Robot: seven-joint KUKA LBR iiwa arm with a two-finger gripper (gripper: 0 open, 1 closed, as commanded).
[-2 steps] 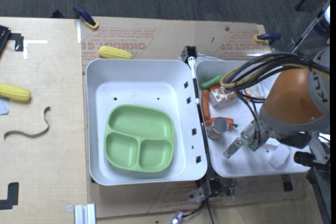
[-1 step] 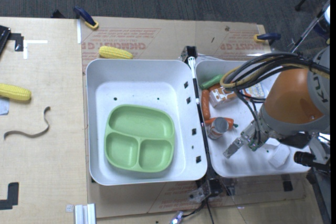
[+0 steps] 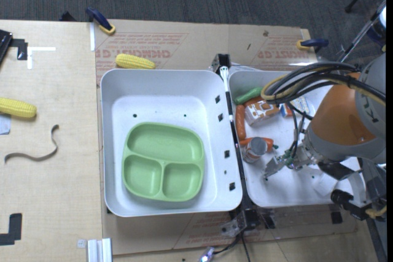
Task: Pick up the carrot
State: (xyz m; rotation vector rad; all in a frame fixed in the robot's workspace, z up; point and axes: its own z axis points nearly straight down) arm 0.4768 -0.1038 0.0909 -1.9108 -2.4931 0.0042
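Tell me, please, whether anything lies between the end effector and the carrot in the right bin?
The end effector hovers low in the right bin. The carrot lies along the bin's left wall. A small grey-and-red can sits between them, close beside the carrot's lower end, so it partly crowds the approach.

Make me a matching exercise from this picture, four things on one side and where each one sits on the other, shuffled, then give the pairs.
Things:
1. green three-compartment plastic plate
2. long orange carrot
3. yellow corn cob nearest the blue clamp
4. thin grey curved cord

Places:
A. on the cardboard just above the left bin
B. against the left wall of the right bin
C. inside the left white bin
D. on the bare wooden bench, far left

Pairs: 1-C, 2-B, 3-A, 4-D
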